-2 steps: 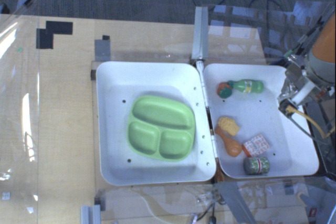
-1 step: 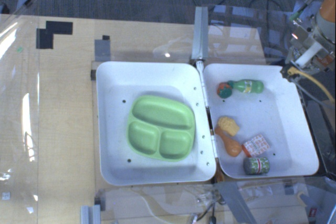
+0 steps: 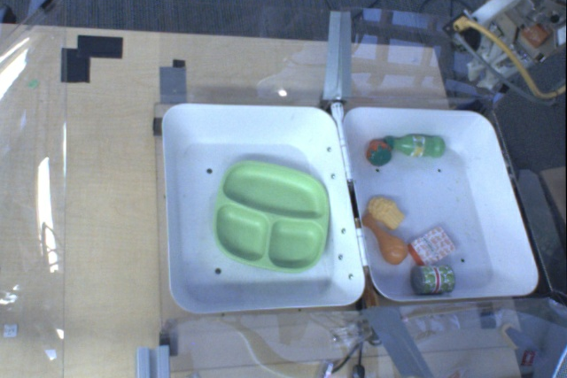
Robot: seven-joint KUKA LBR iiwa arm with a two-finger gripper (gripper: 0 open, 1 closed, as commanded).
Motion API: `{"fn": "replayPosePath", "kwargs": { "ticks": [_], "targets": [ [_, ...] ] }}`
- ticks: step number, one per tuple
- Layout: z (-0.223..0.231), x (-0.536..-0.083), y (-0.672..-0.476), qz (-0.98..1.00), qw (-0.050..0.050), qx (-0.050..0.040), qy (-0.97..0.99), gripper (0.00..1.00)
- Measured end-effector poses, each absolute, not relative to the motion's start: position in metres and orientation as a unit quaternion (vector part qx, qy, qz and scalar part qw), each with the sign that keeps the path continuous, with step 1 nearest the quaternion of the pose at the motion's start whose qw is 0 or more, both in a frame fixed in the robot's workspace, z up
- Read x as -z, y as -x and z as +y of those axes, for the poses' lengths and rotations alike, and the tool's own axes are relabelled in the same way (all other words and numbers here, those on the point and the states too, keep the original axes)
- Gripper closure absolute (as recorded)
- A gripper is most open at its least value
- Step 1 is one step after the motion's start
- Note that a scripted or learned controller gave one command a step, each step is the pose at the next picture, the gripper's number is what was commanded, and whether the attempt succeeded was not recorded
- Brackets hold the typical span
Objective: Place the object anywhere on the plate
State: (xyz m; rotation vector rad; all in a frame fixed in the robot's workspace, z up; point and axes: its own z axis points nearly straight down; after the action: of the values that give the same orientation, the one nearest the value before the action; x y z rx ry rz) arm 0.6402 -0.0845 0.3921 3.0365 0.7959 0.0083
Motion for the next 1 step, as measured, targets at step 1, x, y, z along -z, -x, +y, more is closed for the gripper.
{"fn": "replayPosePath", "kwargs": {
  "ticks": [1],
  "targets": [
    [-0.0513, -0.4211, -0.6556, 0.156, 0.000, -0.0039, -0.988, 1.00]
  ]
}}
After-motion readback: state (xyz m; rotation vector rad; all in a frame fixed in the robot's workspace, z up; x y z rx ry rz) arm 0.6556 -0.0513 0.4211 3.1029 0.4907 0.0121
